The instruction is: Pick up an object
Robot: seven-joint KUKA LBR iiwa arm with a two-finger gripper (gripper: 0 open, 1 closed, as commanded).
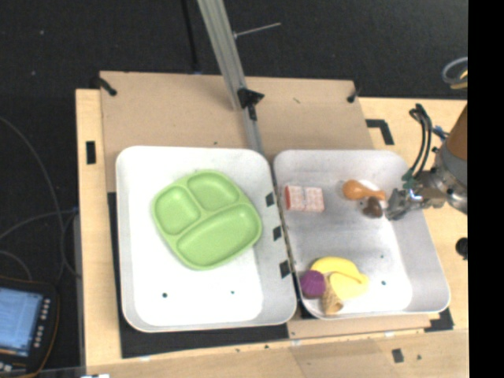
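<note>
Low at the right bin's (421,246) edge, gripper (391,207) sits beside the orange-brown toy (364,191), presumably lining up; grip state unclear.

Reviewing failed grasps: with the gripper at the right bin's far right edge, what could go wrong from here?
1. The gripper sits close to the orange toy and the right bin rim; it may nudge the toy away or clip the rim.
2. The purple ball and yellow toy are bunched in the near corner, so a grasp there may catch both or slip.
</note>
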